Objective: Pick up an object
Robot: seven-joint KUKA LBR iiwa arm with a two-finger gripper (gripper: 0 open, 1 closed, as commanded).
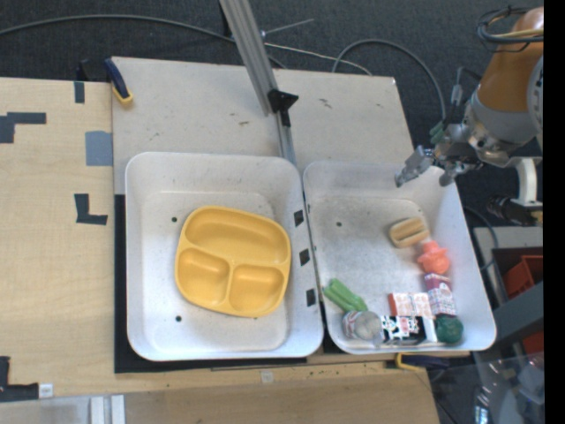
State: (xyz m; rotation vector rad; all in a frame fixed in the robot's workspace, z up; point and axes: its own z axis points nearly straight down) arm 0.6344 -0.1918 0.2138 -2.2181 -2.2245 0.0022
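Gripper (430, 168) over right bin's (371, 237) top rim, fingers apart, w/ nothing between.

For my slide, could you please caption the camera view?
Claw open above the right bin, near a tan bun; yellow tray in the left bin.

No legible text anywhere. Two small cartons at the near edge of the right bin (459, 228) carry print, too small and blurred to read: the red-and-white carton (411, 305) shows pale patches on red, no letters resolvable; the black-and-white carton (406, 328) beside it shows dark marks on white, possibly lettering, cannot tell. The bottle (439, 291) just right of the red carton has a label band, unreadable. Yellow divided tray (233, 261) in the left bin bears no marking that can be made out. No numbers or signs on the bench.
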